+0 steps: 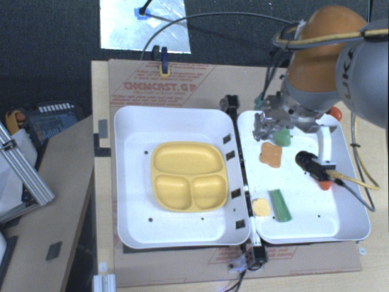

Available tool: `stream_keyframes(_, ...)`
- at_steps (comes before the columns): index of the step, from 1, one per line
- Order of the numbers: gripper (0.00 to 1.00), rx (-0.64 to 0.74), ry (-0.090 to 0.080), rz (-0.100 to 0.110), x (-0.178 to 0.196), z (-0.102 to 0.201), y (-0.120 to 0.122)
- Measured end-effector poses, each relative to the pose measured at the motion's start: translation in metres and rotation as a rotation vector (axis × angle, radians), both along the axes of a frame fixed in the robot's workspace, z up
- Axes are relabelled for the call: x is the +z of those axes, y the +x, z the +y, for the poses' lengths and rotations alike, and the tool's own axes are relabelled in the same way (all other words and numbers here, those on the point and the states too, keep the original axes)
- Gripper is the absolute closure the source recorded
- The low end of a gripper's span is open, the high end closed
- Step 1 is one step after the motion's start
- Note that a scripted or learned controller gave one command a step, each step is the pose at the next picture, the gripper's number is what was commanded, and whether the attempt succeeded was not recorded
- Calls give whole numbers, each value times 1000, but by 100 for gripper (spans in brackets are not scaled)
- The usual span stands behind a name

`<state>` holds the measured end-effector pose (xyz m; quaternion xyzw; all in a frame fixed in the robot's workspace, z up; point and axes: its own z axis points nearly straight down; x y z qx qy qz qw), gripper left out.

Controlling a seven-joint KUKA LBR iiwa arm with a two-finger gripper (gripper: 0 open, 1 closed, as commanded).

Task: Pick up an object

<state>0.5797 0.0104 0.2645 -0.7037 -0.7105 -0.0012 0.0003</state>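
Two small things lie by the gripper in the upper part of the right bin: a green lump, perhaps touching it, and an orange piece just below. Whether the gripper is clamped or apart cannot be told.

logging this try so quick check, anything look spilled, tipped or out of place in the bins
Nothing stands out. The yellow divided tray lies flat in the left bin; the orange piece, green stick and yellow disc lie flat inside the right bin, none over a rim.
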Motion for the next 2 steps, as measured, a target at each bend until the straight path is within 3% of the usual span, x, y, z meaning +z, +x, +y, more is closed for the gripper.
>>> stream_keyframes(1, 100, -2, -1, 1, -6, 50, -12)
stream_keyframes(2, 100, -1, -1, 1, -25, 97, -6)
